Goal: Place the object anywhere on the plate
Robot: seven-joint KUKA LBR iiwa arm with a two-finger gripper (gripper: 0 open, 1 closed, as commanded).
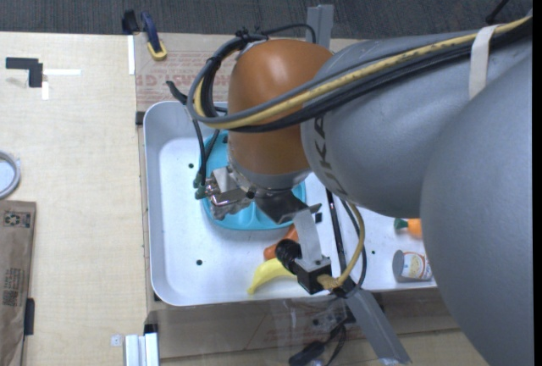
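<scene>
Item 1. Left bin (174, 216): a shallow white tray with rounded corners and a smooth matte floor, sitting on a cardboard sheet (169, 74) over the pale bench (68, 144). The strip of floor along its left wall and its near-left corner is lying open.

Item 2. Plate (230, 222): blue, round and glossy, resting around the middle of the left bin. The arm is covering most of it, so a crescent of rim toward the bin's left and near sides is showing.

Item 3. Gripper (222, 193): a cluster of grey metal parts, hanging directly over the plate beneath the rounded orange band (271, 102). The wrist is masking it, so I cannot tell whether it is open or closed, or whether it is carrying anything.

Item 4. Banana (269, 274): yellow, curved and smooth, lying off the plate against the left bin's near edge. It is the likeliest object for placing, though this cannot be confirmed.

Item 5. Orange-red piece (272, 252): small and rounded, sitting between the banana and the plate's near rim, partly hidden by arm hardware.

Item 6. Right bin (383, 254): white, with the grey arm covering most of it. A small pale jar (412, 265) is lying near its near edge, and an orange item (413, 226) is sitting just beyond the jar.

Item 7. Cables (356, 72): black and yellow, looping over the band.
</scene>
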